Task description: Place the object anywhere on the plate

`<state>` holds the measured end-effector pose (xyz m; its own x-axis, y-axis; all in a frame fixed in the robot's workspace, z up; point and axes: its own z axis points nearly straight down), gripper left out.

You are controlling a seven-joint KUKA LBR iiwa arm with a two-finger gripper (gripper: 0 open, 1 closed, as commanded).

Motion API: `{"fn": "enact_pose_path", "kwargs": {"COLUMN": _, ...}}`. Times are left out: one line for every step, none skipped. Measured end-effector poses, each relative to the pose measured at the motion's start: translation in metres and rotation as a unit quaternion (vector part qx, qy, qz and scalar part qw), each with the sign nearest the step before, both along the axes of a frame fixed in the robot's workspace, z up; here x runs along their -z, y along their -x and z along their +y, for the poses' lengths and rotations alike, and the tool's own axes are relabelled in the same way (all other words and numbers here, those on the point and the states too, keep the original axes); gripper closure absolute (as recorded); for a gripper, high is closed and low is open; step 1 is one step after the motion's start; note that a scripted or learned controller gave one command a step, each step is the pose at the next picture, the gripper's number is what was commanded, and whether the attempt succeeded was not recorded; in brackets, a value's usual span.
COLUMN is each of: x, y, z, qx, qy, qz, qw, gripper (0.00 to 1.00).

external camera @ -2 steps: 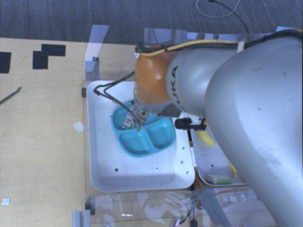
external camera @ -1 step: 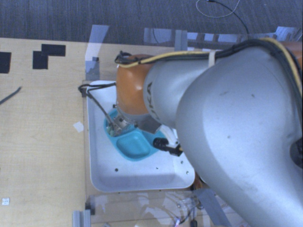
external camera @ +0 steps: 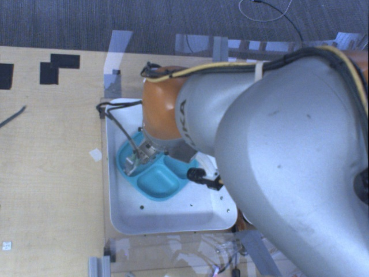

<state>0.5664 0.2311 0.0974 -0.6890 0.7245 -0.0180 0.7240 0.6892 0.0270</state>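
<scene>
Okay, left to right. The wooden surface [external camera: 52,172] carries black tape marks [external camera: 57,68] at the far left, well apart from the action. A white bin [external camera: 173,215] sits mid-frame, and a blue divided plate [external camera: 163,183] lies in its left half. The end effector [external camera: 132,165] hangs low over the plate's left compartment, right at the rim, possibly touching it. The grey arm [external camera: 277,154] comes in from the right with its orange band [external camera: 161,108] just above the wrist, and it covers the bin's whole right side.

End effector state: cannot tell whether it is released or clenched, since the tip is small and blurred. Object: cannot make it out. Whatever sits at the tip is hidden by the metal parts, and no loose item is clear on the bare parts of the plate or bin.

Step, as a judgement: this is the placing phase, with the tool already down at the plate. If something is held, the next move calls for a release over that left compartment, followed by a straight lift clear of the rim. If nothing is held, the try needs a fresh pick first.
</scene>
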Motion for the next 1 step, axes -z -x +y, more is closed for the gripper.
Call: {"fn": "enact_pose_path", "kwargs": {"x": -0.1020, "y": 0.0320, "z": -0.0103, "qx": -0.273, "qy": 0.0063, "qz": 0.010, "qw": 0.9620, "gripper": 0.00}}
